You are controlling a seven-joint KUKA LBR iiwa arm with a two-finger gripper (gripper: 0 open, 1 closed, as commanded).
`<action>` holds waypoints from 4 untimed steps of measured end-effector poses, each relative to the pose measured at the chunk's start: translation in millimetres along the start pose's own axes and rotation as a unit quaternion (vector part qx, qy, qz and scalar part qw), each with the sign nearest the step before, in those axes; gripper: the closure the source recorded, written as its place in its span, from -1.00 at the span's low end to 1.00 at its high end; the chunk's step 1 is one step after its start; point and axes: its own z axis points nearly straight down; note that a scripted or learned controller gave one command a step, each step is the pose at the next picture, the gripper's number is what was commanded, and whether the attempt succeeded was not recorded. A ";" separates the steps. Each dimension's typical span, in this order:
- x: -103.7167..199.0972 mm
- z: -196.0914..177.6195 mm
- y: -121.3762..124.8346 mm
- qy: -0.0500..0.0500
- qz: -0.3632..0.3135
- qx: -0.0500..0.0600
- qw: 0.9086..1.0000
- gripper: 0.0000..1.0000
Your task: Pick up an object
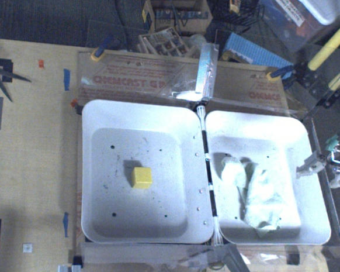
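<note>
How the jaws stand we cannot tell from this view, and we see nothing clamped or touched by them.

At the far left lies the pale wooden bench [28, 150], with a strip of blue tape [66, 78] toward its upper part and a few dark fittings along the frame's left edge. Next comes the left bin [86, 155], white and shallow. A small yellow cube [142, 178] sits on its floor, a little left of the bin's centre and well apart from every wall (its shadow falls just to its upper left). Nothing lies around the cube or over it, and the floor beside it carries only dark specks.

Behind both bins, toward the top of the frame, a flat cardboard sheet [139, 77] with red lettering lies under clear film, and a metal strip [207, 71] stands over the seam where the bins meet.

The right bin [264, 125] touches the left one along that seam. It holds a crumpled white heap [253, 195], soft-looking, spread from the middle toward the lower wall; we cannot tell what it is made of. Just beside this bin's right rim stands a small metal fitting [320, 162], and a yellow bar [336, 37] slants across the upper right corner.
</note>
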 end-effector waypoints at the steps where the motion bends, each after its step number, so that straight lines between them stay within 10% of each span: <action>1: -37.4 -19.9 7.9 -0.001 0.034 -0.002 0.999 -1.00; 3: -6.3 -32.3 36.9 -0.001 0.069 -0.002 0.998 -1.00; 4: -36.1 -35.0 7.0 0.000 0.055 0.000 0.998 -1.00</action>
